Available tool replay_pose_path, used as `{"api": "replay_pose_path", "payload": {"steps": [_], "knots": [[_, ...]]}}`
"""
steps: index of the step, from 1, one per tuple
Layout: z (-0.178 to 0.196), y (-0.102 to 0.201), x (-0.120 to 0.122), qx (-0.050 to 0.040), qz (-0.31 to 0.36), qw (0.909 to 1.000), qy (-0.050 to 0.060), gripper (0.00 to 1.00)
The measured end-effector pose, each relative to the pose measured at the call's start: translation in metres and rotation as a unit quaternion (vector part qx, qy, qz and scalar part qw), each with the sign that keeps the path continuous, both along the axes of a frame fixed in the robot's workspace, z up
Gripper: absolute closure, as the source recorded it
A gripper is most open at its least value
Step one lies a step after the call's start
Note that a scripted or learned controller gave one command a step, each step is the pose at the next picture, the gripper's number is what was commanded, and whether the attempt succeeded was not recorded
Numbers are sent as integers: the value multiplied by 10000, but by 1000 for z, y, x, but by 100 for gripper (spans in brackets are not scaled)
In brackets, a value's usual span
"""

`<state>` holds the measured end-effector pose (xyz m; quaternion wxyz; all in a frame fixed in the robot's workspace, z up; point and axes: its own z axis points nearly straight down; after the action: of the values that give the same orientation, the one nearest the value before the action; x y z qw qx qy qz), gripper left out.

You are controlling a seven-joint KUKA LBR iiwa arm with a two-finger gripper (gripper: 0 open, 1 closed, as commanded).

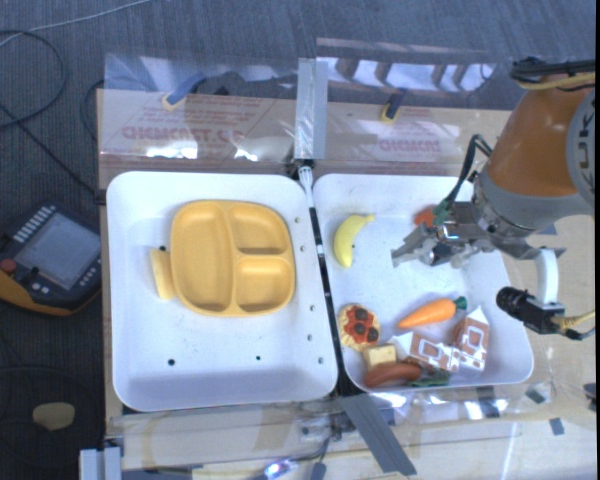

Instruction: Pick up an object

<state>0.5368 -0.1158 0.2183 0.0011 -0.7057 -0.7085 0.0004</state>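
The arm (pixel 545 158) is a thick rounded body with a broad orange band above the wrist, shading into smooth grey below it. Part of a dark letter marking shows on the pale grey casing at the far edge. A thin black cable (pixel 468 173) loops down its side toward the hand (pixel 435 246), a cluster of dark grey metal parts with a small bluish-white glint

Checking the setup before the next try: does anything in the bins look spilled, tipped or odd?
Nothing stands out. The yellow tray lies flat in the left bin; the banana, carrot and other toys sit inside the right bin.
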Motion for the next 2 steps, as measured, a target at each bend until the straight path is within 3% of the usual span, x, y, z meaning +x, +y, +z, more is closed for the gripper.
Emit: {"api": "replay_pose_path", "payload": {"steps": [1,2], "knots": [[-65,-44,82,-3,-86,10000,0,0],[-121,-4,127,-53,721,9974,-33,0]]}}
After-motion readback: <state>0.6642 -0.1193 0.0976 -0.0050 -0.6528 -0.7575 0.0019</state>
